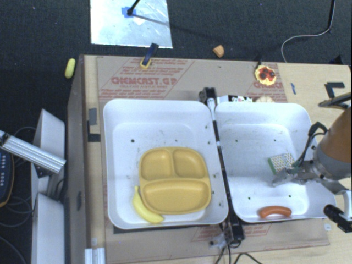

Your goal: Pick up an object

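Note:
A small green-and-white speckled pad (281, 161) lies in the right part of the right bin (258, 108). An orange-red sausage (275, 212) rests along that bin's front wall. My gripper (282, 176) reaches in from the right and sits low, just in front of the pad and touching or nearly touching its front edge. I see nothing lifted off the bin floor. In the left bin (154, 106) a yellow divided plate (175, 179) lies flat, with a yellow banana (144, 208) at its front left corner.
The grey arm with its orange band (334, 147) hangs over the right bin's right rim. A black divider (217, 142) runs between the bins. A small round red-and-yellow toy (265, 74) lies on the cardboard behind the right bin.

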Tool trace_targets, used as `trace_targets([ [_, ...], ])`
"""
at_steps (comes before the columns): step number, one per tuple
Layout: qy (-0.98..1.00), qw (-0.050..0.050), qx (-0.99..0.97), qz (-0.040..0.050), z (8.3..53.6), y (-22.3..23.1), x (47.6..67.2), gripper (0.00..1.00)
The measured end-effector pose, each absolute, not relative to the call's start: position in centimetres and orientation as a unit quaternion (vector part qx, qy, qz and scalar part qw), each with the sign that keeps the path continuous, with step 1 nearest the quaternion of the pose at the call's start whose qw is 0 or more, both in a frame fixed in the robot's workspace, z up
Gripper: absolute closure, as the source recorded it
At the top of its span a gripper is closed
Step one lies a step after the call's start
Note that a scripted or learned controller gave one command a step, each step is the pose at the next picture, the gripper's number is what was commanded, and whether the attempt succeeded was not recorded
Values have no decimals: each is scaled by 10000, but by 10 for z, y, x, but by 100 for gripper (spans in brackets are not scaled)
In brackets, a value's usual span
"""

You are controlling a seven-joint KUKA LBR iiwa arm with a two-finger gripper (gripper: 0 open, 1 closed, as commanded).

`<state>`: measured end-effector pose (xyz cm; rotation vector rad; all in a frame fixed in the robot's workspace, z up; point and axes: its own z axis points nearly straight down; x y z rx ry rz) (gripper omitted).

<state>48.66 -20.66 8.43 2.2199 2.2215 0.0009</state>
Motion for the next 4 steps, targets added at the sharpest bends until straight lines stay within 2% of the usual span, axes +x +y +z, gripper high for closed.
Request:
trace_targets([
  [1,7085,6,7057,10,88,-156,541,0],
  [2,7084,30,7058,11,152,-207,603,0],
  [3,7089,1,7053,4,118,-161,589,0],
  [4,7083,64,7058,37,90,-168,577,0],
])
